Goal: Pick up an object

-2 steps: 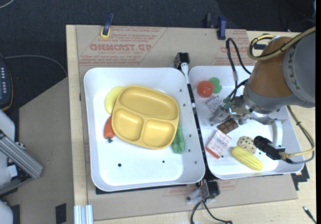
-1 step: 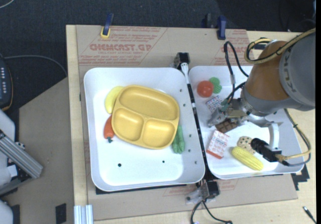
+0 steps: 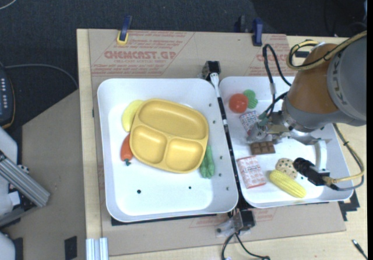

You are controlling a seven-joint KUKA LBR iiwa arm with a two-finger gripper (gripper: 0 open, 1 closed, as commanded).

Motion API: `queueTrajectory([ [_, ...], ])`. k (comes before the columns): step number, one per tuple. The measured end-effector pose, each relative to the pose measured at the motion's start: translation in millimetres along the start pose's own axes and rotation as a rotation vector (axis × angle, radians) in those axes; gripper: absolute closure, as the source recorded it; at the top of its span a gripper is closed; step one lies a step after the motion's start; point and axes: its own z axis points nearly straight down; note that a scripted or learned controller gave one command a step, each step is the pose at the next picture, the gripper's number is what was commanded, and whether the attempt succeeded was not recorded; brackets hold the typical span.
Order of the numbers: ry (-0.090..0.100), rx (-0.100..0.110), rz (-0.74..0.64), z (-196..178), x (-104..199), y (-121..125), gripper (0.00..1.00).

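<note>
My gripper (image 3: 260, 129) reaches down into the right bin (image 3: 344, 192), under the orange-banded wrist. It hovers just above a brown chocolate bar (image 3: 262, 148) and beside a small pale packet (image 3: 249, 119). A red tomato (image 3: 238, 103) and a green item (image 3: 251, 98) lie at the bin's far left. A red-and-white packet (image 3: 251, 171), an ear of corn (image 3: 287, 183) and a cookie (image 3: 285, 165) rest toward the front. Nothing is visibly held.
The left bin (image 3: 111, 154) holds a yellow divided plate (image 3: 169, 135), with a yellow piece (image 3: 129, 114) and a red-orange vegetable (image 3: 126, 150) at its left and a green vegetable (image 3: 207, 164) at its right. The arm covers the right bin's far right part.
</note>
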Motion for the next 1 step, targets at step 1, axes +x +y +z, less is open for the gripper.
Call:
queueTrajectory([
  [1,-0.001,-0.006,-0.003,-62.3,4.7,4.8,1.00],
])
